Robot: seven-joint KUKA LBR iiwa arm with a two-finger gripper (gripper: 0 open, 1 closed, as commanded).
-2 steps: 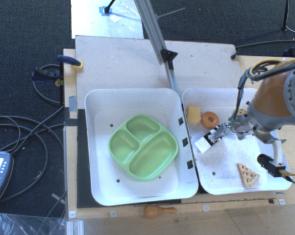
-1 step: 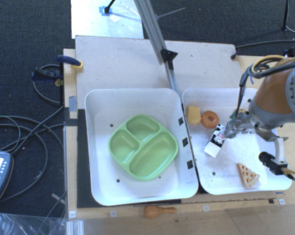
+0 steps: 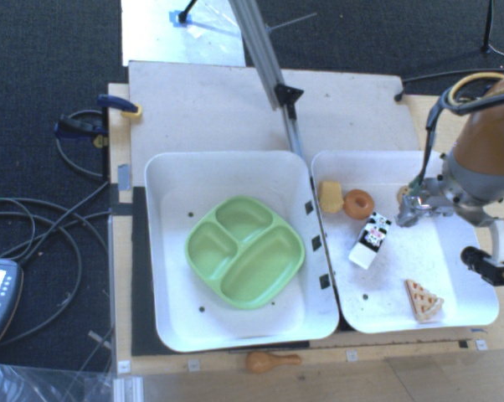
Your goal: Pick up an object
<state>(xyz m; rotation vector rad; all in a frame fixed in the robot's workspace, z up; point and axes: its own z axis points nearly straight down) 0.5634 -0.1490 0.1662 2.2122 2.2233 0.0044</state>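
Dark carpet all round, cables at left, and a pale wooden surface [image 3: 235, 107] carrying two shallow white bins side by side. Left bin [image 3: 164, 249] holds a green divided plate [image 3: 245, 252]. Right bin [image 3: 465, 308] holds the pickable things: a yellowish chunk [image 3: 331, 196] and an orange donut [image 3: 358, 203] touching near the bin's far left corner, a black-and-white milk carton [image 3: 370, 241] lying flat in the middle, and a waffle-patterned pie slice [image 3: 423, 300] near the front edge.

The arm comes in from the right, orange band over the bin's right rim. The gripper [image 3: 411, 208] hangs above the right bin's far half; whether it is apart or together can't be told, too small and blurred. Nothing is visibly held.

Key relation: the milk carton is the nearest candidate, lying just to the gripper's left and toward the front of the bin, apart from it. Its long axis runs diagonally, top end toward the gripper, bottom end toward the front left. The donut is a bit farther left at about the gripper's depth; the pie slice is well toward the front.

Judgement: still the approach step, pick not yet made; a carton grasp likely needs a wrist turn to close across the short side.
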